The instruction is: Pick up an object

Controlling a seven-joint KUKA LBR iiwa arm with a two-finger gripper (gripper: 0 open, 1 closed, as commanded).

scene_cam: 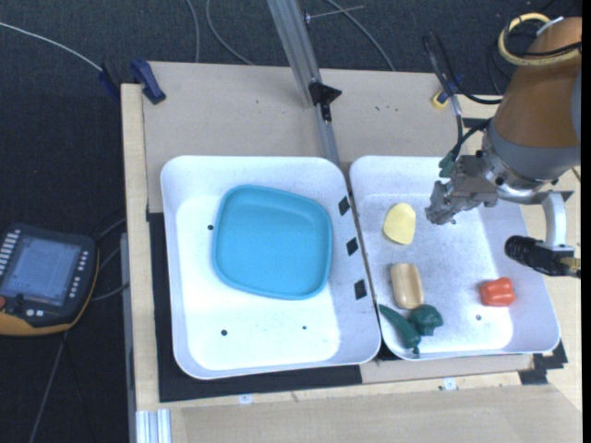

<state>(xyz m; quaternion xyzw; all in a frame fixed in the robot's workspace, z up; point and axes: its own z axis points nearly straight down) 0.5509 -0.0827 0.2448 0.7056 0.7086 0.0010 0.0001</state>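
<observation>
Single fixed camera, mounted above the bench (231,100), looking down at a slant. Both white bins fall within the field: the left bin (185,340) sits near centre, the right bin (462,178) toward the right side. Standoff is moderate; dark floor shows beyond the bench at top and left. The arm (540,100) enters from the right edge, partly cropped.

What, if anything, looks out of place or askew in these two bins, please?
Little stands out. The green toy lies against the right bin's front rim instead of flat on the floor. The blue plate sits slightly skewed in the left bin.
</observation>
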